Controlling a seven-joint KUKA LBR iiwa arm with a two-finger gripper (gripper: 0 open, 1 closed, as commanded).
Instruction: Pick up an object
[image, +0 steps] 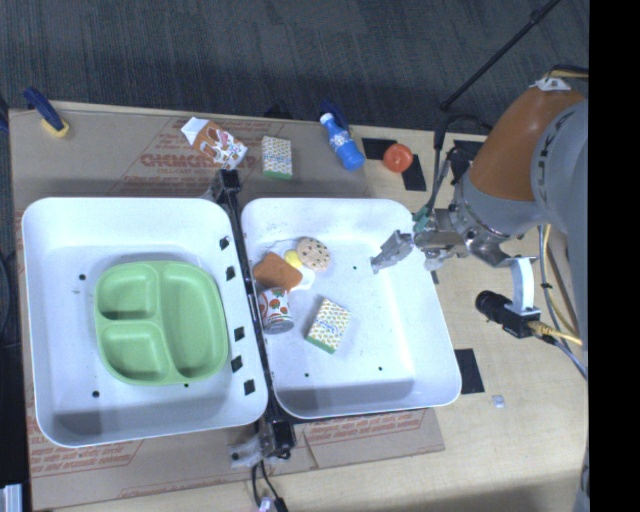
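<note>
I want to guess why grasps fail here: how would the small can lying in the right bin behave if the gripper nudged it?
The can seems to lie on its side beside the divider, so a push across its length would probably roll it. Its rounded, likely smooth wall may slip between fingers. It looks rigid and unlikely to crush. The gripper is over the bin's right part, apart from it.

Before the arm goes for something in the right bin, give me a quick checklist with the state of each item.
1. Hand over the right bin: ok, near its right wall.
2. Hand free of any object: ok, nothing seen between its fingers.
3. Finger opening: cannot tell.
4. Isolated target: ok, the green and white box lies apart from its neighbours.
5. Cluttered targets: not ok, the cookie, orange block and can crowd by the left wall.
6. Green tray out of the path: ok, in the left bin.
</note>
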